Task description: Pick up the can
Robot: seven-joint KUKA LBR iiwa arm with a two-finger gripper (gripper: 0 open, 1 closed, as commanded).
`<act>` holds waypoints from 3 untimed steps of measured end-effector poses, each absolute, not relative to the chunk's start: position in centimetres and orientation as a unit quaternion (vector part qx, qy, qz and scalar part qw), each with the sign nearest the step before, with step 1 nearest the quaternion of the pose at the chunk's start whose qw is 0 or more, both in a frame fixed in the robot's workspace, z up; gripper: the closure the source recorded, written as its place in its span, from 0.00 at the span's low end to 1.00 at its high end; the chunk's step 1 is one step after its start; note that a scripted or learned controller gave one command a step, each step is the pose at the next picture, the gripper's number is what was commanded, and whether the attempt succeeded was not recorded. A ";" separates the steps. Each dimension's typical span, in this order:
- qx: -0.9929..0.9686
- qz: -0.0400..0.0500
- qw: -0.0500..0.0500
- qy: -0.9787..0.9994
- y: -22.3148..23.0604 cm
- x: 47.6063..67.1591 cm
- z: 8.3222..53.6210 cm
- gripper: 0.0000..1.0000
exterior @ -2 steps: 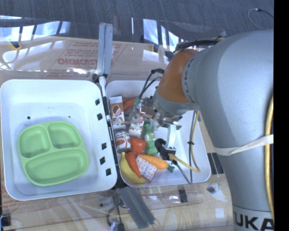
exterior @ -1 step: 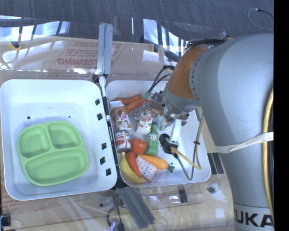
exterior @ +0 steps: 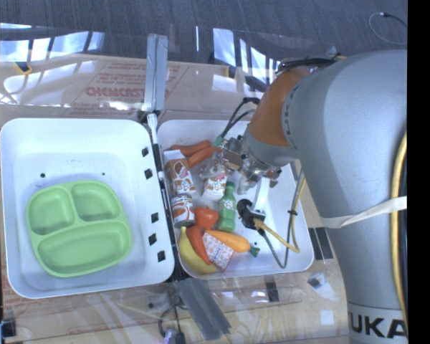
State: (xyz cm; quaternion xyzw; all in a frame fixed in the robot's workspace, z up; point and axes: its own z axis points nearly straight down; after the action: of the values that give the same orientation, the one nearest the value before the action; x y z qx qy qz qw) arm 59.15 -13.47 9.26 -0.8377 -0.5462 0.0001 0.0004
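The biggest risk, as I judged it, was a grab that closed on the wrong thing; the can lay on its side against the left wall of the right bin, hemmed in by a packet just above it, a red tomato touching its right side and a banana below; there was little room for a finger to slip down beside it, so the gripper could have nudged the can along the wall or caught the tomato instead; a round can on its side might also have rolled away under a glancing touch.

The arm reached in from the right and bent down over the middle of the right bin; its gripper hung among a small white pot, a green bottle and carrots, to the right of and above the can and not on it; how far open it stood could not be told, and nothing showed as held; the green tray sat alone in the left bin.
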 end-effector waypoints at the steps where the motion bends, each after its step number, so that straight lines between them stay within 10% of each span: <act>1: -0.732 0.000 0.000 -0.681 -17.4 60.3 22.9 0.00; 2: -0.761 -0.001 -0.003 -0.648 -11.1 58.3 10.6 0.00; 3: -0.771 0.000 0.001 -0.636 -20.6 63.4 9.2 0.00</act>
State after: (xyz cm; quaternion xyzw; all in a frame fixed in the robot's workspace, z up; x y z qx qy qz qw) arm 63.37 -20.57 9.21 -0.7713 -0.6364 0.0004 0.0007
